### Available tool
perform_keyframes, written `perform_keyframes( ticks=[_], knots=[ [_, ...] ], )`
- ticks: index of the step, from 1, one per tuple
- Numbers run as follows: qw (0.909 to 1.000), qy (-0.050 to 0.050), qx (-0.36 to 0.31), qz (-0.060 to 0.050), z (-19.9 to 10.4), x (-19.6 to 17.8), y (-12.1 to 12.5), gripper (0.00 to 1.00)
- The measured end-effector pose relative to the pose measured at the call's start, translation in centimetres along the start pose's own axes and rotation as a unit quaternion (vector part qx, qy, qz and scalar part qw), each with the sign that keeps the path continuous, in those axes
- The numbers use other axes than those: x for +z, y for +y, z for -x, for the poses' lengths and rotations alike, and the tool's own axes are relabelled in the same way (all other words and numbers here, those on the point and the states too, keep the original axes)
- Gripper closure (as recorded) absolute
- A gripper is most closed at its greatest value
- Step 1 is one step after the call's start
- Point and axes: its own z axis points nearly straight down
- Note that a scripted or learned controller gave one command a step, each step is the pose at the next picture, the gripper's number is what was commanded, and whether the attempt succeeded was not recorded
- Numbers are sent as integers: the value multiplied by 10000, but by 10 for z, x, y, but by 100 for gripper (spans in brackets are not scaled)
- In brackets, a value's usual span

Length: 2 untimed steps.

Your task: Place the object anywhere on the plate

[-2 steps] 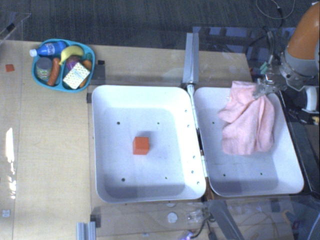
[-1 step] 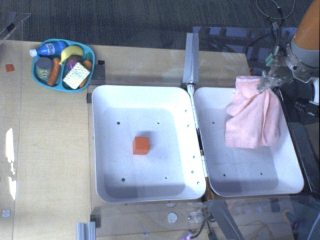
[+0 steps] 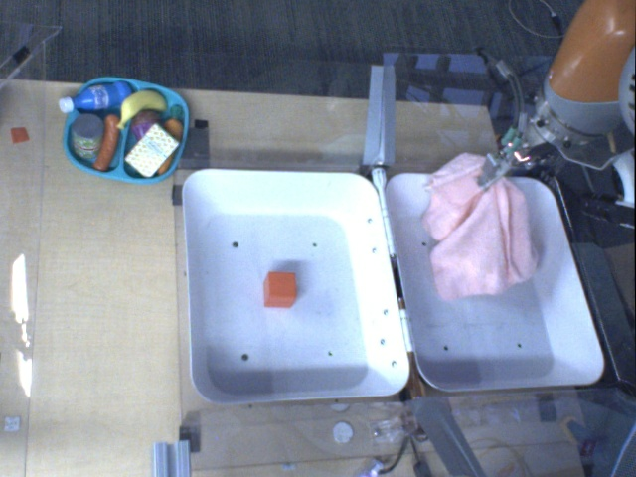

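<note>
A pink cloth [image 3: 480, 233] lies in the right bin [image 3: 556, 356], bunched toward the bin's far side. Its top corner is drawn up into a peak at my gripper [image 3: 494, 172], which is shut on that corner near the bin's far rim. The rest of the cloth hangs down and spreads over the bin floor. The blue plate [image 3: 72, 147] sits on the bench at the far left, well away from the gripper, holding several toy food items. An orange block [image 3: 281, 289] rests in the middle of the left bin [image 3: 219, 366].
A metal divider post [image 3: 376, 117] stands between the bins at the far side. Cables and dark fixtures [image 3: 596, 207] crowd the right of the right bin. Bare wooden bench [image 3: 89, 316] stretches left of the left bin.
</note>
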Motion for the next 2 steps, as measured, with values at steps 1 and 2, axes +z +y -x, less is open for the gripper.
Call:
perform_keyframes(
  ticks=[1,2],
  knots=[
    [9797,1,-2004,9,-43,9,23,100],
    [9204,-2,-3909,19,-95,-1,44,100]
  ],
)
